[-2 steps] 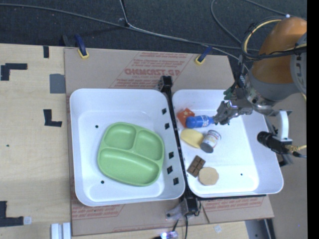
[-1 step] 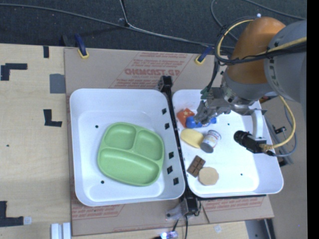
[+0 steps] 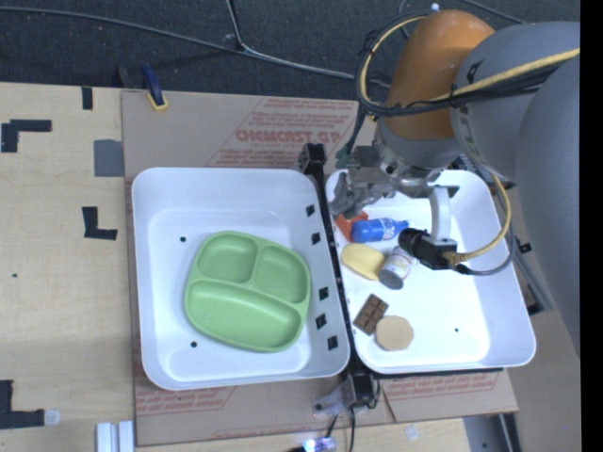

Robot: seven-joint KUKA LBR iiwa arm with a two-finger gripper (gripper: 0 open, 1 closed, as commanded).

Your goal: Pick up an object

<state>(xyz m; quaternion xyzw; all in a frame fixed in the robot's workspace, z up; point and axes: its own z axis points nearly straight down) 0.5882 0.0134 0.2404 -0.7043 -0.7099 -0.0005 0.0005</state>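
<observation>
From my camera above the bench I see 2 white bins side by side. In the left bin [image 3: 155, 252] there is 1 green divided plate [image 3: 249, 290], lying flat near the middle.

The arm [image 3: 490, 73] comes in from the right and reaches over the upper left part of the right bin [image 3: 490, 337]. Its gripper [image 3: 356, 196] is low above the back left corner, just above a blue and white bottle [image 3: 379, 229] with something red beside it. If the gripper is apart or together, I cannot tell, because the wrist covers it.

Below the bottle lie a yellow object [image 3: 363, 260], a small grey can [image 3: 397, 268], a brown chocolate piece [image 3: 370, 314] and a round tan cookie [image 3: 394, 332]. The chocolate and the cookie are touching.
</observation>
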